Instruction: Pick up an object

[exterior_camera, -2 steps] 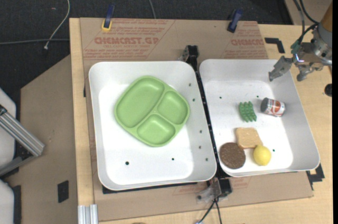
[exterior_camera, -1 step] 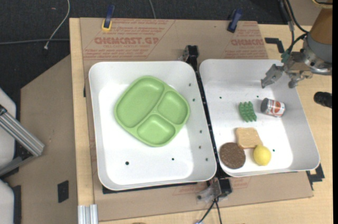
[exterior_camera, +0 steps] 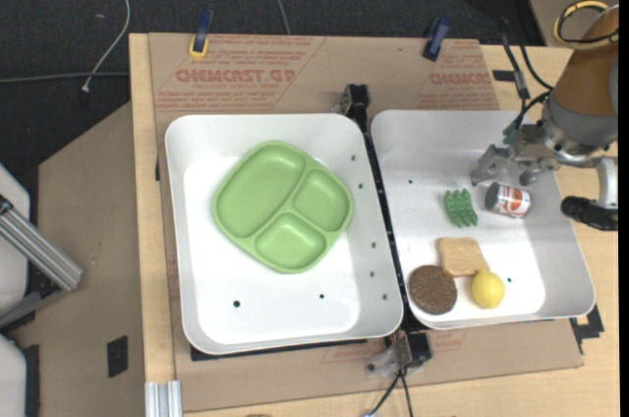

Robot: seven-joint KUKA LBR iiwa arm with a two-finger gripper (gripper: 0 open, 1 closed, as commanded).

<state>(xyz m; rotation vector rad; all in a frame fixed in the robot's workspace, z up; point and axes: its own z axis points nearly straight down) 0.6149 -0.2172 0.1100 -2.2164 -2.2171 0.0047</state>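
Note:
In the right bin (exterior_camera: 423,145) lie a small red and white can (exterior_camera: 508,200) on its side, a green ridged piece (exterior_camera: 459,207), a tan square slice (exterior_camera: 461,254), a round brown disc (exterior_camera: 432,288) and a yellow lemon (exterior_camera: 487,288). My gripper (exterior_camera: 510,169) hangs at the bin's far right, just behind the can and over it. Its fingers are spread open, and nothing sits between them. The grey arm with its orange band comes in from the right edge.
The left bin (exterior_camera: 197,297) holds a green divided plate (exterior_camera: 283,206). A black clamp (exterior_camera: 355,98) sits between the bins at the back. Blue clips (exterior_camera: 437,39) hold the cardboard underlay. A black part (exterior_camera: 590,208) sticks in at the right.

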